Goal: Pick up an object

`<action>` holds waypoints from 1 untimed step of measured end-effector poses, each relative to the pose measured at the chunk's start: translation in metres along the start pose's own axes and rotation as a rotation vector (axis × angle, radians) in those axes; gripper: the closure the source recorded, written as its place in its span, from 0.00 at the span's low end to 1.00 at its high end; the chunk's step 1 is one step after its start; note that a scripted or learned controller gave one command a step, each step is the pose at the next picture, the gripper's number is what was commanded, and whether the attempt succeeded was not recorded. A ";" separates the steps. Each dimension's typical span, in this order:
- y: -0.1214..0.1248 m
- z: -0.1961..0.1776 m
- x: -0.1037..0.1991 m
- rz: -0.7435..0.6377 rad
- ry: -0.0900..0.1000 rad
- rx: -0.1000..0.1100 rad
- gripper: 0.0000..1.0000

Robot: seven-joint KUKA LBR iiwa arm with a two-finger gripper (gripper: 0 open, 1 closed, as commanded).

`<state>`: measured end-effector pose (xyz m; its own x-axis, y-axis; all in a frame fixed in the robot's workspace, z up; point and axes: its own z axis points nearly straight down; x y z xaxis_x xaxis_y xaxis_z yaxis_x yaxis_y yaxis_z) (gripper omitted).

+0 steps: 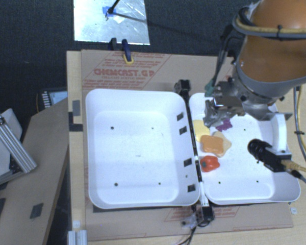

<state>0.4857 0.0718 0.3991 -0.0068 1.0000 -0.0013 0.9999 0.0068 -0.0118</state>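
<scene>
Resting on a brown cardboard-topped bench [143, 68]: two shallow white bins side by side, the left bin [137, 147] and the right bin [245, 188]. Hanging low over the right bin's upper left part, the gripper [214, 117], finger state impossible to tell from here. Lying just below it, close together near the bin's left wall: a yellow piece [199, 129], an orange piece [215, 144], a red tomato-like toy [209, 163], and a purple piece [226, 122] peeking out right beside the gripper.
</scene>
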 end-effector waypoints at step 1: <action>0.024 -0.101 0.024 0.000 0.004 -0.025 1.00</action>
<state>0.5111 0.0962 0.5002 -0.0066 1.0000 0.0032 0.9999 0.0066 0.0136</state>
